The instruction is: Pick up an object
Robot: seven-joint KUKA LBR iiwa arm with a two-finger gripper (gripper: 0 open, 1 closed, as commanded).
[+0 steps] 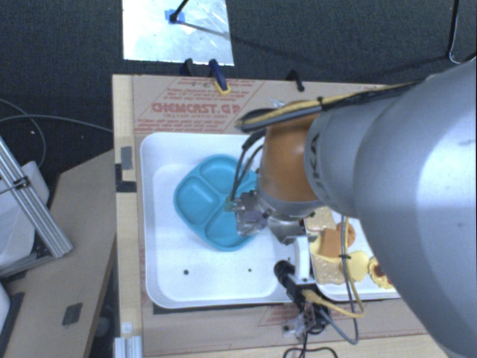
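We saw the blue plate [211, 209] lying in the left bin [168, 274], toward its far right side, with the gripper [250, 218] right over the plate's right edge.

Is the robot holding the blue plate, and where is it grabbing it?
Cannot tell. The end effector sits at the right edge of the blue divided plate, but the wrist hides any grip.
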